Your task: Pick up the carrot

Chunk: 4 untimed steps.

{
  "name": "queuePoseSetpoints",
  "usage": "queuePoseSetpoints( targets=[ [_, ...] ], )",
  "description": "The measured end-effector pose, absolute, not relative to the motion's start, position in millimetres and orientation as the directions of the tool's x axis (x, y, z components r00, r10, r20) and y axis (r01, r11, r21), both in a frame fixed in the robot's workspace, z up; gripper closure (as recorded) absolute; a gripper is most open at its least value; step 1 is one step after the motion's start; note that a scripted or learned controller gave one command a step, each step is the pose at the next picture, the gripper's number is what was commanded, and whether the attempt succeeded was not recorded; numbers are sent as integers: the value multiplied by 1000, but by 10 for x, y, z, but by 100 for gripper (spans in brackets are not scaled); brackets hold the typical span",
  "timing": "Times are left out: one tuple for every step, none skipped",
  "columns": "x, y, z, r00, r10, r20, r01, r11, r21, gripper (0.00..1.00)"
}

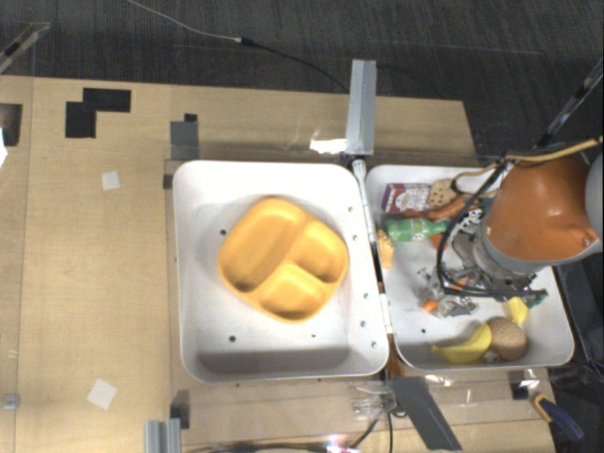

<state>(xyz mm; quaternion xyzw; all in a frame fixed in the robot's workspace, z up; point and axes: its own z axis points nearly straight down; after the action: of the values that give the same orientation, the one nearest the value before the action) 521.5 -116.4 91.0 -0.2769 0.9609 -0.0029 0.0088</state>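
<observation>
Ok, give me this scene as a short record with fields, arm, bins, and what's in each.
arm: over the right bin, orange band facing the camera
gripper: low in the right bin, finger state unclear
left bin: holds a yellow divided plate
right bin items: snack packet, green bottle, banana, brown round fruit
carrot: orange bit by the gripper, identity uncertain

The right bin [408, 352] is crowded: the arm's orange band [543, 210] and wrist hang over its middle and right side, blocking access from above there. A banana [464, 345] and a brown fruit [508, 338] fill the near corner, a green bottle [415, 228] and a snack box [408, 196] the far end. In the left bin [198, 281], a yellow sectioned plate [283, 258] occupies the center, leaving bare floor along the walls.
</observation>
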Motion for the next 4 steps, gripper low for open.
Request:
queuePoseSetpoints(
  targets=[
    [5014,-1075,916,-828,-561,-18,-560,828,-15,100],
    [5486,-949,905,-682,-731,-9,-731,683,-11,100],
    [6145,-857,895,-783,-622,-13,-622,783,-7,100],
    [6039,-1155,894,-882,-472,-13,-472,882,-4,100]
  ],
)
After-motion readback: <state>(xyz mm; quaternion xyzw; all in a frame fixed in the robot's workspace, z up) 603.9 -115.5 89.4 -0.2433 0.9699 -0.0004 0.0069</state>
